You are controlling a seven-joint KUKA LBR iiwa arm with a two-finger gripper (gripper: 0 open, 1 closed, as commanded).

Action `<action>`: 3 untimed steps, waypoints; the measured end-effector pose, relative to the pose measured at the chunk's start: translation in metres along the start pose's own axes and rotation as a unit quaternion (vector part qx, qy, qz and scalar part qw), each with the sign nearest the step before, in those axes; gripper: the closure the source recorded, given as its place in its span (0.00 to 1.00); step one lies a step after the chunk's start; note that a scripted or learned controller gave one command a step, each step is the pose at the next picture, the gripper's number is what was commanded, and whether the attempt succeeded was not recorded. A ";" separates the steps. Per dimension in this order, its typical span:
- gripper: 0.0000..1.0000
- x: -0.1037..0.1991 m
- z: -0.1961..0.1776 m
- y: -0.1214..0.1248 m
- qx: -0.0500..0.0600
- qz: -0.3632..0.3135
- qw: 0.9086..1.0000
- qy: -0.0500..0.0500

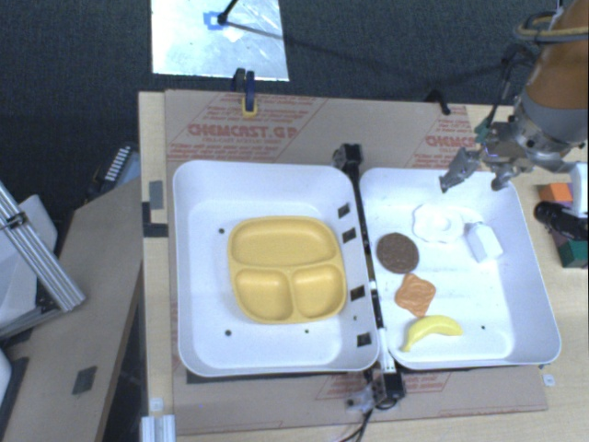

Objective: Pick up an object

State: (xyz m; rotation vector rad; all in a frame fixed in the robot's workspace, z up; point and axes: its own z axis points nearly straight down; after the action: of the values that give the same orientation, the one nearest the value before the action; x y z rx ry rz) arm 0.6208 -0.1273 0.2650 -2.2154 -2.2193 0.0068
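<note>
Overhead, the gripper [478, 170] is hovering with fingers spread apart and nothing between them, above the right bin [525, 284]. Left, a yellow divided tray [281, 267] is sitting well clear. Nearest below, a white fried-egg toy [436, 222] is lying flat, likely light and slick, best pinched across its edge; brown patty [398, 252], orange piece [415, 294], banana [432, 330] and white block [482, 242] are crowding nearby.

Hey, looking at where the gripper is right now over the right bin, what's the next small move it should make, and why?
Probably lower toward the white fried-egg toy. The gripper hangs open over the far part of the right bin, gripping nothing, and that toy lies nearest below it. The brown disc, orange piece and banana sit farther toward the near edge.
</note>
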 end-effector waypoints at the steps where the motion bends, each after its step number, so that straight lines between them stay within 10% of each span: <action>1: 0.00 0.000 -0.005 0.002 -0.004 -0.001 1.000 -0.001; 3: 0.00 0.011 0.099 0.006 -0.002 -0.001 1.000 0.000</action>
State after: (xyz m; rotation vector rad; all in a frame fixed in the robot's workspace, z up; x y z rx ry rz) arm 0.6256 -0.1158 0.1659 -2.2157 -2.2243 0.0023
